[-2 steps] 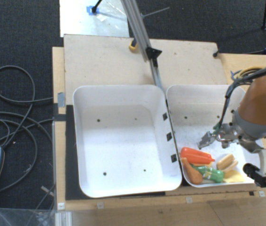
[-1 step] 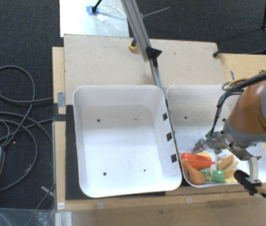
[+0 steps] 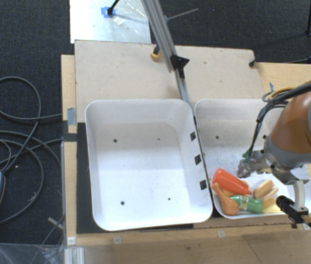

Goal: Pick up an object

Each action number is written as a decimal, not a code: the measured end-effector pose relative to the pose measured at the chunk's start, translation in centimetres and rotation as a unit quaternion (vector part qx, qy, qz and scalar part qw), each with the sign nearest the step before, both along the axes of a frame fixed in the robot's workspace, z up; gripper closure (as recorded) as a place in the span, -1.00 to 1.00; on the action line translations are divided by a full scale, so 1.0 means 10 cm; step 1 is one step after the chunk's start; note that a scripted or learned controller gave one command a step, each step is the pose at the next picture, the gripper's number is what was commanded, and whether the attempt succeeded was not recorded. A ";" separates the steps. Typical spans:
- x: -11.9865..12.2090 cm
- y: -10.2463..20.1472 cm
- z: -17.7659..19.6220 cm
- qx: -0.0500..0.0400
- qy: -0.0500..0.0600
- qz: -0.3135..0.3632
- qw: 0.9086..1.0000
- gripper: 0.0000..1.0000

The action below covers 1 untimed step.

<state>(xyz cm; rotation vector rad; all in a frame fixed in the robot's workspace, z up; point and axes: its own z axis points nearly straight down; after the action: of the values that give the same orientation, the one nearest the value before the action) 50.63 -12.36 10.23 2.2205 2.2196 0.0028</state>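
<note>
The objects — a red-orange piece, a tan one, a green one — crowd the right bin's near corner. Whether the jaws are wide or narrow I cannot tell; best to descend on one piece, clear of its neighbours.

Overhead view: two white bins, the left bin bare. In the right bin, the gripper hangs just above a red toy, beside orange, green and tan toys.

My right bin is open at its far half; toys crowd its near end, divider wall left.
</note>
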 end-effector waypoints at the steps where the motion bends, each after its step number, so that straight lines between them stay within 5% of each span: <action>1: -0.01 -0.02 0.63 -0.001 -0.003 0.002 1.000 1.00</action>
<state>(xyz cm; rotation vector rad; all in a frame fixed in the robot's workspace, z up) 50.49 -12.59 16.57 2.2121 2.2213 0.0067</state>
